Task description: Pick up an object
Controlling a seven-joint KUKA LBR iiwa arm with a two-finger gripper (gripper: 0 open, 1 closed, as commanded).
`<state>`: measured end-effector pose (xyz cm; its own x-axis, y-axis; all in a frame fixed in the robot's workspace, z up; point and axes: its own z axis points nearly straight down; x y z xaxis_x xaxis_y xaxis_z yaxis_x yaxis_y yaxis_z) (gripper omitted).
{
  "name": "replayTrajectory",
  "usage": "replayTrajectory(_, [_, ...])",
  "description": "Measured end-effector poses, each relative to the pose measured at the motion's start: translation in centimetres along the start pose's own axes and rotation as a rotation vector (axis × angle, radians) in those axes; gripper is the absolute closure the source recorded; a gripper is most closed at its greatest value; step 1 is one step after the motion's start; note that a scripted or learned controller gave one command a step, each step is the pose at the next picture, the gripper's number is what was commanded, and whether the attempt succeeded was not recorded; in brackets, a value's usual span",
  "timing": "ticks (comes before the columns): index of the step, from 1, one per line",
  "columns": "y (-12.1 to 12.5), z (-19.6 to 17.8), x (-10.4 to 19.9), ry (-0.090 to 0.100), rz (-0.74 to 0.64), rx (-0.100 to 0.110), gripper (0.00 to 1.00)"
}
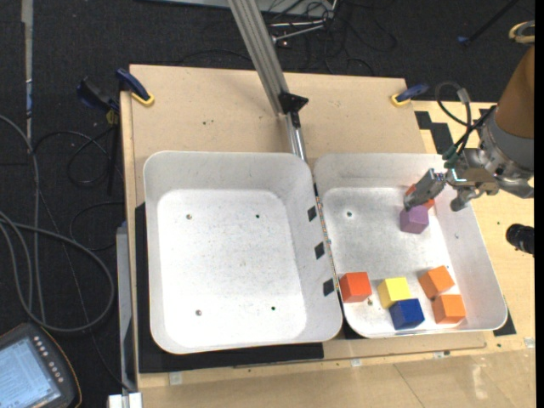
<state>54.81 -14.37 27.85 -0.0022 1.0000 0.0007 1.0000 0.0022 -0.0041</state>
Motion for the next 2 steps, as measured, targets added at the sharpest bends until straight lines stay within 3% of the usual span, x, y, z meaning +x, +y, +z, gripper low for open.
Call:
replayTrajectory(1, [0.1,-0.2,0.0,-0.001,0.002,-0.004,0.0])
replayTrajectory(2, [-1.0,5.0,-0.1,0.0,0.003,0.001,0.0])
